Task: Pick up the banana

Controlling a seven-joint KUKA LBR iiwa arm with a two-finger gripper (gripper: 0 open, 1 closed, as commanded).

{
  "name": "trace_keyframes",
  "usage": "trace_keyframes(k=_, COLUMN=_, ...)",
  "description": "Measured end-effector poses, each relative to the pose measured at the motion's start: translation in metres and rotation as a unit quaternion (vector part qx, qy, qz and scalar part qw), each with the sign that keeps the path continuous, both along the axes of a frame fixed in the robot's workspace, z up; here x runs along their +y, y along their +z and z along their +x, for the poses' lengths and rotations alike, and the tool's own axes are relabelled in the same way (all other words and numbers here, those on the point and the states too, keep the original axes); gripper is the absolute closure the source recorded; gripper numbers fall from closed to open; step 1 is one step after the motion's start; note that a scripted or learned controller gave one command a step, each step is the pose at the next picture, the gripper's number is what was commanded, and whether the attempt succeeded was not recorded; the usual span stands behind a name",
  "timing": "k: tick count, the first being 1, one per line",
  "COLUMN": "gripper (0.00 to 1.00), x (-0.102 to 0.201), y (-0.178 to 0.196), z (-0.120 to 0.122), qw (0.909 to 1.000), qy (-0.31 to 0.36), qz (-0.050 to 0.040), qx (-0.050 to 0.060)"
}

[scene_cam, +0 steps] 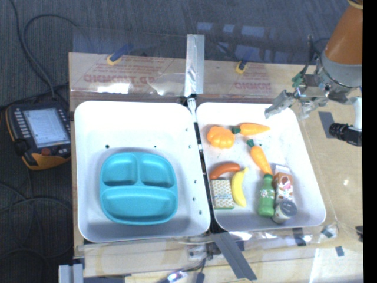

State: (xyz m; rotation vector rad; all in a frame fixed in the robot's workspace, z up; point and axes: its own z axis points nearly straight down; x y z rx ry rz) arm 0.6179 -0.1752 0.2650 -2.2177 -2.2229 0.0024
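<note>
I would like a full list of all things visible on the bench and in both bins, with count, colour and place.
divided plate: 1, blue, left bin
banana: 1, yellow, right bin, middle
carrots: 2, orange, right bin, one at the far side, one below it
small pumpkin: 1, orange, right bin, far left
sausage: 1, orange-brown, touching the banana
patterned box: 1, green-beige, left of the banana
bottle: 1, green, right of the banana
carton: 1, red-white, beside the bottle
pendant: 1, black-orange, on the floor, left
end effector: 1, grey, above the right bin's far corner
</note>
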Motion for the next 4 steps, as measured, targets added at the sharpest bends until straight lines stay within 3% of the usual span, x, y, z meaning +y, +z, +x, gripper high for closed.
trace_keyframes(k=1, gripper=0.00, x=0.069, y=-0.085, z=-0.051, qw=0.9952, qy=0.097, qz=0.0010, qx=0.000)
trace_keyframes(k=2, gripper=0.00, x=0.063, y=-0.028, z=-0.062, qw=0.9820, qy=0.189, qz=-0.0006, qx=-0.001)
trace_keyframes(k=3, gripper=0.00, x=0.051, y=-0.149, z=-0.092, qw=0.9903, qy=0.139, qz=0.0010, qx=0.001)
trace_keyframes(k=4, gripper=0.00, x=0.056, y=-0.173, z=-0.128, qw=0.9518, qy=0.307, qz=-0.0061, qx=-0.010)
